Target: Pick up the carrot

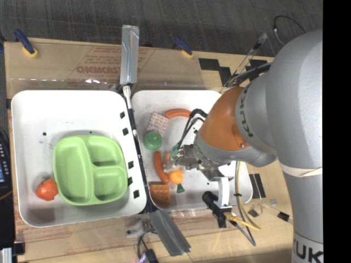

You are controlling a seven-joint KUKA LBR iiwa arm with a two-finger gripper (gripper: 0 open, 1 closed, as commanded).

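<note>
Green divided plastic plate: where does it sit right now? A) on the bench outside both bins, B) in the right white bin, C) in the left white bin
C: the green divided plastic plate lies in the left white bin, beside a small red-orange round item at its lower left edge.

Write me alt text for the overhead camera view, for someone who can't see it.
A grey robot arm reaches from the right, its hand low over the right white bin, just above a small carrot among other toy foods. The left bin holds a green divided plate with a red tomato beside it.
</note>
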